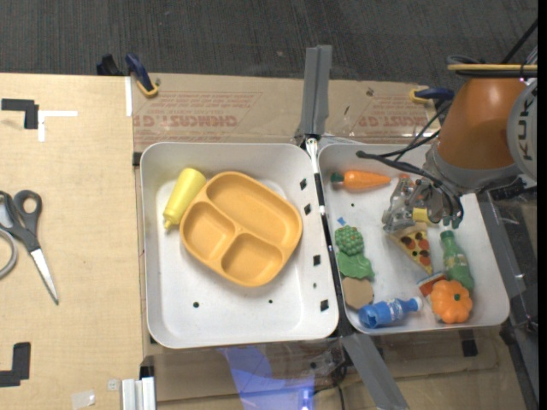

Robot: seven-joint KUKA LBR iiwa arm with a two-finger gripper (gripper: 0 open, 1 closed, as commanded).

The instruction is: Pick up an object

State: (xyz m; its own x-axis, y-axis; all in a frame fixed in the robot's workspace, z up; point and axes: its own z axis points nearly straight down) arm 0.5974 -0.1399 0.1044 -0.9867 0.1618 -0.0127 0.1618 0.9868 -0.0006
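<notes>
In the right bin (489, 229), my gripper (400, 215) hangs low, just above the upper end of a toy pizza slice (417, 248). The grey arm with its orange band (479, 126) comes in from the upper right. An orange carrot (363, 178) lies just to the gripper's upper left. On its right stands a green bottle (455, 260). An orange pumpkin (450, 301) and a blue bottle (389, 312) lie along the bin's front. A green broccoli piece (349, 240), a green leaf (357, 268) and a brown cookie (357, 293) sit by the left wall.
The left bin (171, 306) holds a yellow divided plate (242, 226) with a yellow squeeze bottle (183, 196) against its left side. Scissors (30, 237) lie on the wooden bench at far left. A grey divider post (314, 92) rises between the bins at the back.
</notes>
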